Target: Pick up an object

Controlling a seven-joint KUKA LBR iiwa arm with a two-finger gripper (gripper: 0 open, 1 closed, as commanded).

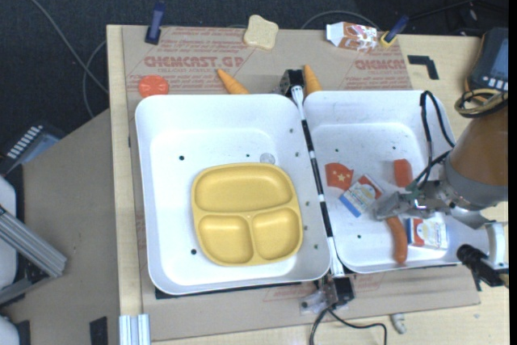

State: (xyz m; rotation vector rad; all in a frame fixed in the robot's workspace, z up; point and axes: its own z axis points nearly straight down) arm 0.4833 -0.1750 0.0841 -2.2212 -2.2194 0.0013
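Note:
The right bin holds several small items. A red flag-like card lies left of centre, with a white, blue and red packet just below it. An orange-red block sits further right. A brown sausage lies near the front wall, next to a white and red carton. My gripper reaches in from the right, low over the bin floor. It sits between the packet and the top end of the sausage. Nothing visibly hangs from it.
The left bin bears a yellow divided plate. Behind the bins lie a bread slice, two carrots, an orange disc, a blue clip and a small carton. A black cable loops over the right bin's edge.

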